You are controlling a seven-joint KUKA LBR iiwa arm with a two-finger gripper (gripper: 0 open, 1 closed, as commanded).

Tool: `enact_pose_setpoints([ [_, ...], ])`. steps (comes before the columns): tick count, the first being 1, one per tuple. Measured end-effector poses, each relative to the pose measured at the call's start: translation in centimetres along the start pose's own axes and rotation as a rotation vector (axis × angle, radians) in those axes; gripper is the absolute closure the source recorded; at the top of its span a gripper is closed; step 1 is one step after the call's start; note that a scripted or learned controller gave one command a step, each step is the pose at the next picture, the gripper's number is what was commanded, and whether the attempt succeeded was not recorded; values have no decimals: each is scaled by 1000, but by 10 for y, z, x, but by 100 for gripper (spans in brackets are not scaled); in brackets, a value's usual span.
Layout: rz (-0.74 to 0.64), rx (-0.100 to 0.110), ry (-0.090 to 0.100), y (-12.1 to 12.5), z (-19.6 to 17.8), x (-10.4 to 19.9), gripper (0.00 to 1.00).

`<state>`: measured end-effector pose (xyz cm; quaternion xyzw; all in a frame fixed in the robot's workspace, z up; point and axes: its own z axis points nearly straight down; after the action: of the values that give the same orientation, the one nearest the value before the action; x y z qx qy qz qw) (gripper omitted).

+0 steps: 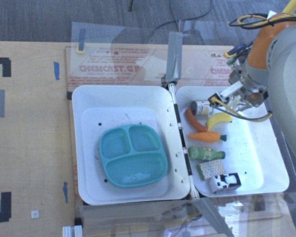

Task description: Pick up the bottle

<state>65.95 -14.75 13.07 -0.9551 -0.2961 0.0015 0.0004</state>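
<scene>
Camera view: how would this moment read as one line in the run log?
task: pick up bottle | green bottle: lying in right bin, untouched | gripper: above the bin's far end, near banana | left bin: teal tray

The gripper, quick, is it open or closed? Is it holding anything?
Gripper: cannot be told. It sits at the right bin's back, above the banana.

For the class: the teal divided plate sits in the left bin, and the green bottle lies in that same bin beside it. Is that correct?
Not quite. The camera view shows the teal divided plate in the left bin, as stated, but the green bottle lies on its side in the right bin, just below the carrot.
</scene>
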Motion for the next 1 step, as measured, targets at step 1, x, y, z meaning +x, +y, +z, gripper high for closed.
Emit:
enact_pose_setpoints([
  [1,3,-1,3,-25,-124,3,100],
])
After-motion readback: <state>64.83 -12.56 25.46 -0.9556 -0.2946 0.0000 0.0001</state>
